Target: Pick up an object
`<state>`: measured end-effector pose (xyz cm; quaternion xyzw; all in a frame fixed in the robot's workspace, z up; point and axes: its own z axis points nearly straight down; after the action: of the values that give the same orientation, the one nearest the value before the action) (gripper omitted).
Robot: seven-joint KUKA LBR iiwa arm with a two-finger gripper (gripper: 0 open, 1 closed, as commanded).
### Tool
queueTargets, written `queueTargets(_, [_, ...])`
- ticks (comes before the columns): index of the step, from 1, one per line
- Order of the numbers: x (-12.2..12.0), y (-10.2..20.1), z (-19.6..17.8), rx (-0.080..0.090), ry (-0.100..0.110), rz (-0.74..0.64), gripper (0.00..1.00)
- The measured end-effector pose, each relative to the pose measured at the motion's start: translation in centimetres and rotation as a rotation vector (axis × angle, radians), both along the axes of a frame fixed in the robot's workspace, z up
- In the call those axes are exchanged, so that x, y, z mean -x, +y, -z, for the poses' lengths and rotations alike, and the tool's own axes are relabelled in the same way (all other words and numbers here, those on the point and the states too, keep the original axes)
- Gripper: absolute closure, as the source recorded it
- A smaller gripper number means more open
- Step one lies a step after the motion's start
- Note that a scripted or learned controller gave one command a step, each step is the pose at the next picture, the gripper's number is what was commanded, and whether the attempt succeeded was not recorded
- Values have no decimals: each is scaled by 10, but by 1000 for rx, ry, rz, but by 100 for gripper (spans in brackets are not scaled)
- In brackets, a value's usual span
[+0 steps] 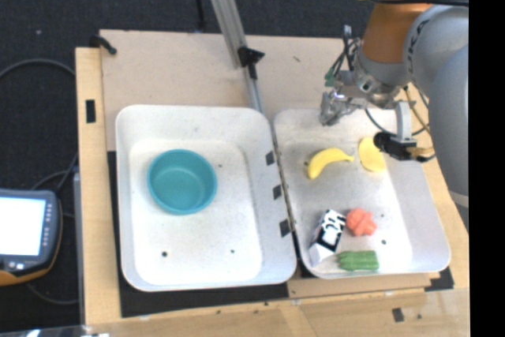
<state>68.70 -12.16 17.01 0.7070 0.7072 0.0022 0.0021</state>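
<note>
Robot arm's gripper [332,110] hangs over the far edge of the right bin [410,249], above a toy banana [327,162].

Whether it is open or closed cannot be told. The banana, lying beside a yellow lemon-like piece [371,155], looks light, stiff and smooth; its curved middle seems the safest place to pinch.

Right bin [410,205]: open floor in the middle and along the right wall. Banana [327,162] and yellow piece [371,155] block the upper part. Red object [361,222], black-and-white box [329,230] and green object [357,260] crowd the near edge. Left bin [237,193]: teal bowl [182,181] takes the left-centre; the remainder is open.
</note>
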Motion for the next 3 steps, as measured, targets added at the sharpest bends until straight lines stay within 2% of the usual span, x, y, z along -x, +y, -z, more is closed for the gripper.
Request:
queueTargets(1, [1, -3, -65, 1, -2, 1, 100])
queueTargets(2, [0, -3, -74, -1, 3, -1, 100])
queueTargets(3, [2, 58, -69, -1, 6, -7, 100])
